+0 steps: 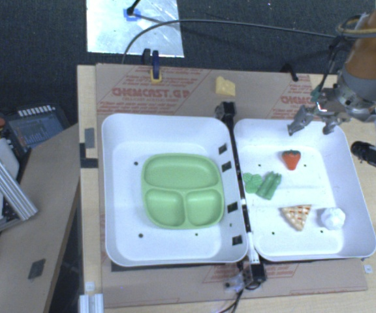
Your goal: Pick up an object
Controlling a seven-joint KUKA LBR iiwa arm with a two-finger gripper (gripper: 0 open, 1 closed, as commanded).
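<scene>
Approach step is judged to be in hand: nothing has been lifted yet, and the two-finger grey gripper (313, 124) is seen hovering over the far edge of the right shallow white plastic bin (354, 175), at about 12 o'clock of it. Its two fingers are spread apart, with nothing between them and nothing touched. The nearest candidate, a small red strawberry-shaped toy (292, 159), lies just toward 7 o'clock from the gripper. Also in that bin: a green ridged toy vegetable (264, 183) at 9 o'clock, a tan waffle-patterned toy wedge (296, 216) and a small white lumpy object (333, 218) toward 5 o'clock. A light-green divided plastic plate (181, 190) is held in the left white bin (119, 175). Next, a descent onto one object is called for, probably the strawberry, with the open fingers straddling it.
</scene>
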